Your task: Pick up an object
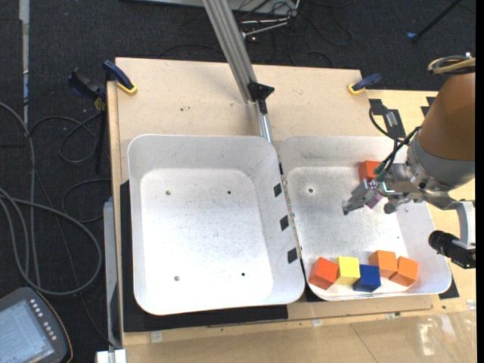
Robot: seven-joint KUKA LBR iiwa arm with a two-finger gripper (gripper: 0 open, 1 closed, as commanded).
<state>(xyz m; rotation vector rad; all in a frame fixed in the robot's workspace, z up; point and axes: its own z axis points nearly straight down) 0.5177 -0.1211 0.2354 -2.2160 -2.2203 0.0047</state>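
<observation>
My gripper (362, 201) hangs over the middle of the right bin (321, 178), with the grey arm coming in from the right. Its two fingers stand apart, open, and nothing shows between them. Just behind the gripper, an orange block (368, 169) lies on the bin floor, partly hidden by the wrist. Along the bin's front wall sits a row of blocks: an orange one (325, 272), a yellow one (349, 268), a blue one (368, 277) and two more orange ones (386, 262) (407, 270).
The left bin (200, 218) lies beside the right one, the two rims touching at the middle. A slanted metal pole (231, 40) runs down from the top to the bins' back edge. Clamps sit at the bench's back corners.
</observation>
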